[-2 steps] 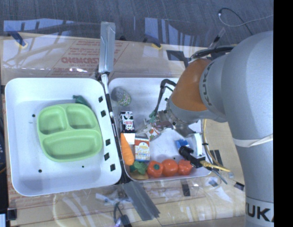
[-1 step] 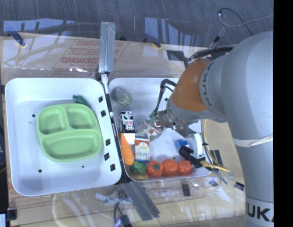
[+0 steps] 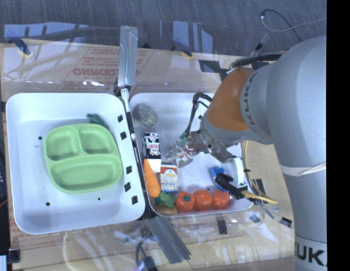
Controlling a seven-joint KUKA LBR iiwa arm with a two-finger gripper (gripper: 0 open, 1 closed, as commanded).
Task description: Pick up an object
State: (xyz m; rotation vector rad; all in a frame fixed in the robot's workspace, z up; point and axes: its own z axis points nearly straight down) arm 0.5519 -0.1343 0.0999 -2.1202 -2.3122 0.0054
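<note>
My gripper (image 3: pixel 184 150) hangs low over the middle of the right bin (image 3: pixel 175 105), under the grey arm with its orange band. Just left of it stands a black-and-white carton (image 3: pixel 152 144). Below that lie an orange carrot (image 3: pixel 152 179) and a small red-and-white box (image 3: pixel 169 178). Three red tomatoes (image 3: pixel 203 199) line the bin's front wall, with a green item (image 3: pixel 164 202) at their left end. A round grey can (image 3: pixel 145 116) sits near the back left corner. A small blue object (image 3: pixel 216 172) lies to the right of the gripper.
The left bin (image 3: pixel 28 208) holds a green divided plate (image 3: pixel 83 157) with a small dark green item (image 3: pixel 96 118) at its back edge. A metal strip (image 3: pixel 127 58) runs between the bins at the back. The arm covers the right bin's right side.
</note>
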